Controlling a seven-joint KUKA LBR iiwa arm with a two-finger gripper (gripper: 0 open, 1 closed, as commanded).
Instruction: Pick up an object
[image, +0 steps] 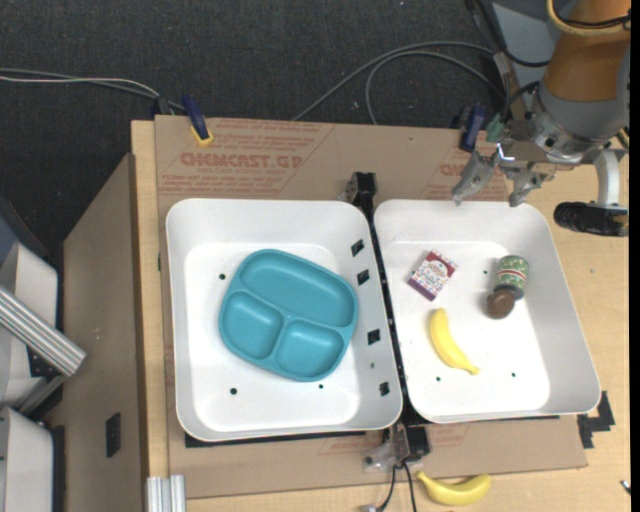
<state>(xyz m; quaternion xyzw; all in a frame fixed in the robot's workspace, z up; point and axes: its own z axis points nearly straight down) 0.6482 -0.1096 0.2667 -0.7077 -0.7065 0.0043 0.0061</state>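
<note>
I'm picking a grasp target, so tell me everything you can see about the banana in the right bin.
The banana is yellow, smooth-skinned and whole, curved, lying flat on the floor of the right bin, toward its front middle. One end points up toward the small pink-and-white packet, the other toward the bin's front right. It touches nothing but the bin floor; the packet and the jar lie apart from it.

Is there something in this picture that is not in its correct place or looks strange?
Yes: a second banana lies outside the bins, on the bench's front edge below the right bin. The jar lies tipped on its side.
</note>
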